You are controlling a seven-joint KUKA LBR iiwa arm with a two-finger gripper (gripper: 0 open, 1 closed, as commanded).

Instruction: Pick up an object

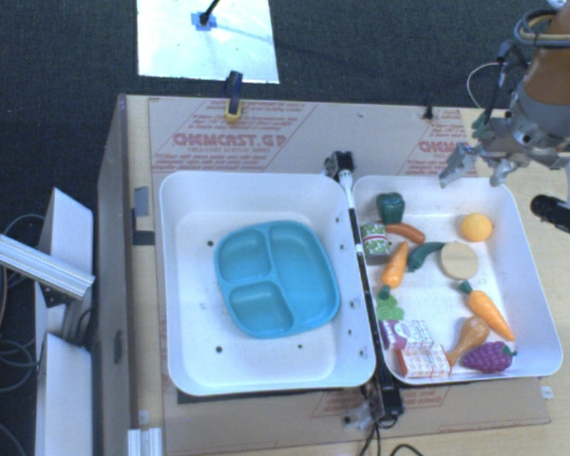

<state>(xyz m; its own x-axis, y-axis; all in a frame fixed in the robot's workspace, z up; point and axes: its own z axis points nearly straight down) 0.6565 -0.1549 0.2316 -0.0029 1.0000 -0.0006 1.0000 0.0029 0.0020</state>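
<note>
— Orange band, grey arm: where does the end effector (477,166) sit?
— Over the far rim of the right bin (527,255), near its back corner. Its two fingers (453,170) stand apart, with nothing between them.
— And the things to pick?
— All below it in that same bin, toward the near side. Closest is an orange ball (476,227), just under the end effector. A pale round slice (459,259) lies a little beyond that, and a carrot (488,313) further on. Off to the end effector's left are a dark green pepper (390,206) and a second carrot (395,264) by the bin's dividing wall.
— Farthest away?
— A bunch of purple grapes (487,356) and a small carton (423,360) (red and white, print too small to read) at the near edge.
— The other bin?
— The left bin (195,207) holds a blue divided tray (275,278), well apart from the end effector. Both bins rest on the counter (266,136).
</note>
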